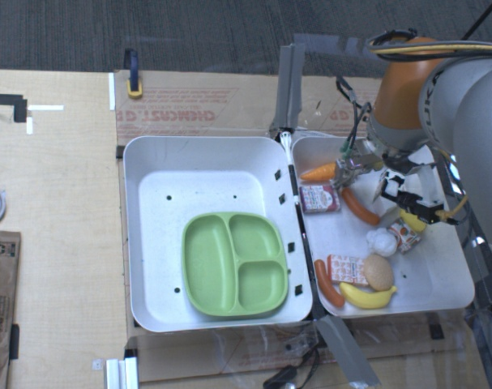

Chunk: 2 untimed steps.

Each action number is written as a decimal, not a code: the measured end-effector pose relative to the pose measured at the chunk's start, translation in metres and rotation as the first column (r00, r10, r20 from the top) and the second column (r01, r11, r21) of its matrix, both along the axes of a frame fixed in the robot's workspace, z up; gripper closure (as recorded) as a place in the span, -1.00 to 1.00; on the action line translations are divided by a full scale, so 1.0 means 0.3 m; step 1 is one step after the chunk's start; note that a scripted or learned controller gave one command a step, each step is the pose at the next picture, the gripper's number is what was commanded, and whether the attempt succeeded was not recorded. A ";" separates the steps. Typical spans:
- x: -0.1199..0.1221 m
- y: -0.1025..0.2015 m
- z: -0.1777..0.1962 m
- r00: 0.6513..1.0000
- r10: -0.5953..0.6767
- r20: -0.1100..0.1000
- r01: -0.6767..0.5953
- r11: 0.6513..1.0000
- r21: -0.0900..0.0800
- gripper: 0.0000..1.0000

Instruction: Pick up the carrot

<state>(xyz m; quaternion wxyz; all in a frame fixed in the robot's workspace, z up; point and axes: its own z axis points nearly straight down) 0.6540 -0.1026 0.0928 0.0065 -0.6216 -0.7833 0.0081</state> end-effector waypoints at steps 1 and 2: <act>0.003 -0.008 -0.001 0.993 0.122 0.004 -0.122 0.993 0.002 -1.00; 0.007 -0.015 0.000 0.961 0.277 0.008 -0.277 0.961 0.002 -1.00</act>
